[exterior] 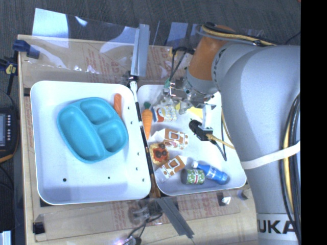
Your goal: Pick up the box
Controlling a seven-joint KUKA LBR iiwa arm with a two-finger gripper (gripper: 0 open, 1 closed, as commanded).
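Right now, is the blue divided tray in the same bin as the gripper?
No. The blue divided tray lies in the left bin, while the gripper is over the right bin.

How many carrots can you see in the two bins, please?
2: one carrot in the left bin, at the blue tray's upper right; another carrot along the right bin's left edge. The arm may hide more.
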